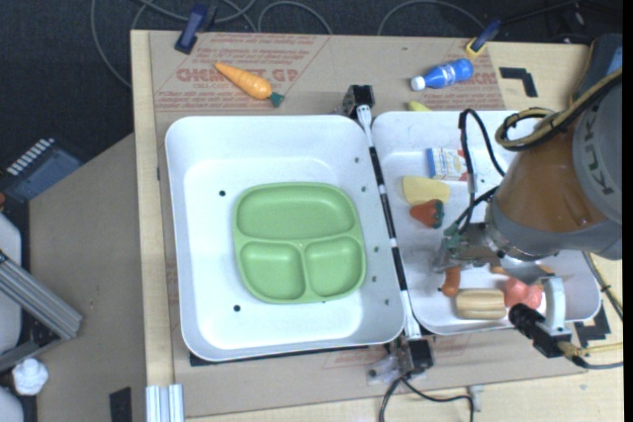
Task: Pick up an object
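**Over right bin: crowded pick, grasp unclear**

End effector (pixel 457 250) sat low among toys in the right bin (pixel 396 212); grip state couldn't be judged. Nearest targets: hot dog (pixel 477 302), strawberry (pixel 427 211). Risk: tight clutter could cause a glancing miss or double contact.

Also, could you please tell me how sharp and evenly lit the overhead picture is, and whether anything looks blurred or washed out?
Camera view: soft overall, evenly lit, with faint shadows. The left white bin is bright but keeps its edges; the green divided plate reads clearly. The arm looks slightly blurred, and the small toys beside it smear together.
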Available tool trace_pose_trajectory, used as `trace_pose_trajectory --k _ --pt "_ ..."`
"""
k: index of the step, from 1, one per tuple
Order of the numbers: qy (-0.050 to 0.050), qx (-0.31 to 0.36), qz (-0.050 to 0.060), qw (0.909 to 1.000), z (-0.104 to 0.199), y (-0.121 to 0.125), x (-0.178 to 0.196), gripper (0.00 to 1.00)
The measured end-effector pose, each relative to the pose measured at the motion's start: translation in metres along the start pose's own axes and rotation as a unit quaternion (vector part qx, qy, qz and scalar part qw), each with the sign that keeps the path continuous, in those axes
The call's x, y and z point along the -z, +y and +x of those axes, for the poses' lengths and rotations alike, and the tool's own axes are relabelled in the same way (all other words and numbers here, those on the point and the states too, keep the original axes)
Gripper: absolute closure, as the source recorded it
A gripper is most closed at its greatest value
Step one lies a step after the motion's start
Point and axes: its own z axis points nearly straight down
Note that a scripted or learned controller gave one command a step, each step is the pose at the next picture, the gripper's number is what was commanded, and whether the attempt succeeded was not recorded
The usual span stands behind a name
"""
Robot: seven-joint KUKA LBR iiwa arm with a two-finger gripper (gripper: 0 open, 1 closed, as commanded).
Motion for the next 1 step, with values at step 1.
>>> trace_pose_trajectory --k 1 --pt "0.001 0.002 -0.002 1.0 0.0663 0.1071 0.0918 1.0"
